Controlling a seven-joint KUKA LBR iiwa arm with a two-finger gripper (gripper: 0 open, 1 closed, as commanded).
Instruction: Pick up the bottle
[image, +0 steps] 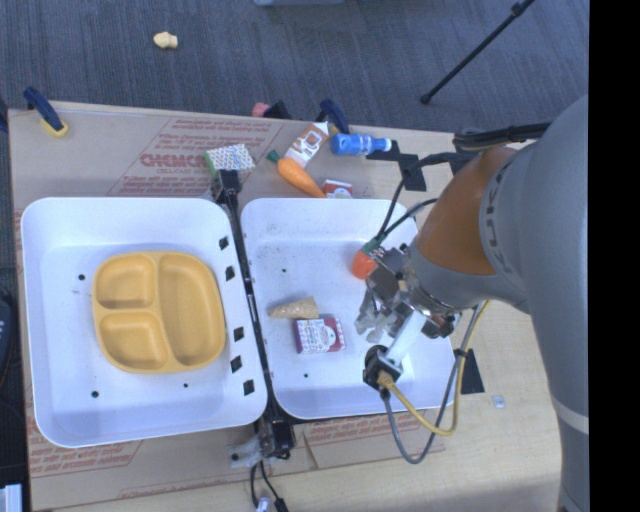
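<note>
Two shallow white plastic bins sit side by side on a cardboard-covered tabletop (90, 135). The left bin (40, 300) holds a yellow three-compartment plate (158, 311). The right bin (300, 225) holds a tan wedge (294, 309) and a small red carton (319, 335). The tool (378, 318) hovers there; its opening cannot be told. The blue-capped bottle (358, 145) lies at the tabletop's far edge.

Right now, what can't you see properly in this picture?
- Gripper, camera view: the grey arm's wrist covers it, so its state stays unclear.
- Orange thing in the right bin: partly behind the gripper, too little showing to name.
- White bottle and blue bottle behind the bins: labels too small to read.
- Red packet: print too blurred.
</note>
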